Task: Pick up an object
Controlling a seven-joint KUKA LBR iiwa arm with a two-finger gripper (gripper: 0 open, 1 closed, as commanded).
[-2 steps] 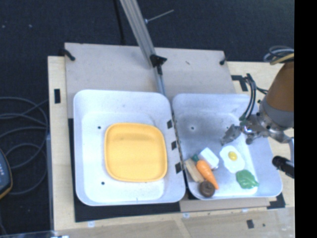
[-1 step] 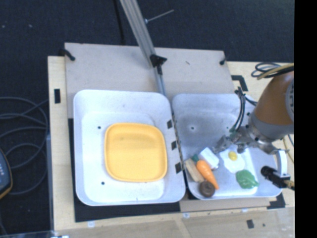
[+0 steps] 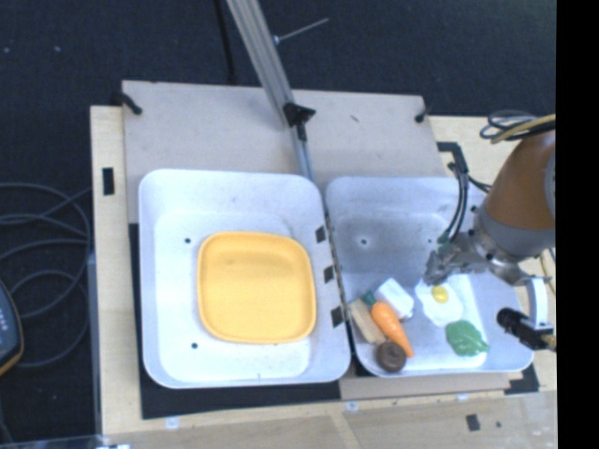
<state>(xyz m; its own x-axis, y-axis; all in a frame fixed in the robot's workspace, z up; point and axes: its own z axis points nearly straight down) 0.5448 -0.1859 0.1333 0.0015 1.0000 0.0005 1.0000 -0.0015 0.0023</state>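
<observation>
The right bin (image 3: 374, 218) holds several toy foods at its near end: a fried egg (image 3: 442, 299), a white block (image 3: 394, 296), an orange carrot (image 3: 387, 321), a green leafy piece (image 3: 465, 337) and a brown round piece (image 3: 391, 356). My gripper (image 3: 442, 267) hangs at the bin's right side, just above the fried egg's far edge. I see nothing held between its fingers.
The left bin (image 3: 168, 204) holds a yellow square plate (image 3: 255, 286). A slanted metal pole (image 3: 264, 54) rises behind the bins. The arm's orange band (image 3: 522, 190) fills the right edge. Cables lie on the floor at left.
</observation>
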